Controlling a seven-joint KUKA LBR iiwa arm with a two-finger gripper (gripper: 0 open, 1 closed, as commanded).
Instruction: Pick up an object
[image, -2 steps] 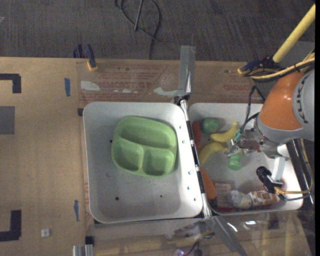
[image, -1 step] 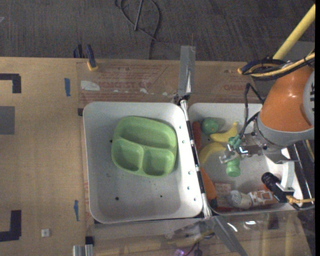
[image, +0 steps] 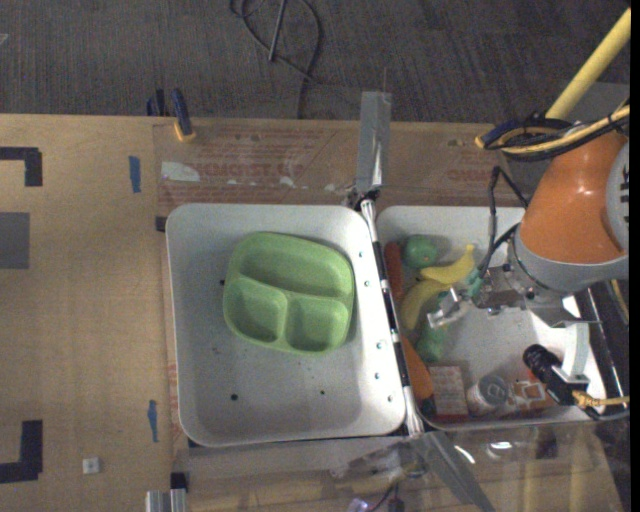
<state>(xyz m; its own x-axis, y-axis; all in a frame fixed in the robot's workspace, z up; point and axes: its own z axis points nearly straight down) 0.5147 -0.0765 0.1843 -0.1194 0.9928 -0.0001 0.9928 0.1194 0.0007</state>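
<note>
My gripper (image: 449, 308) hangs low over the left part of the right bin (image: 500, 340), just above a pale yellow banana-shaped piece (image: 418, 300). A brighter yellow banana (image: 452, 269) lies right behind it, and a green fruit (image: 421, 248) sits at the bin's far left corner. Another green piece (image: 432, 346) lies directly in front of the gripper. I see nothing held in the gripper.
An orange carrot-like piece (image: 395, 268) and a second one (image: 419, 377) lie along the right bin's left wall. A small box (image: 448, 391), a jar (image: 492, 392) and a red packet (image: 531, 397) crowd its front edge. The left bin (image: 200, 380) holds a green divided plate (image: 290, 292).
</note>
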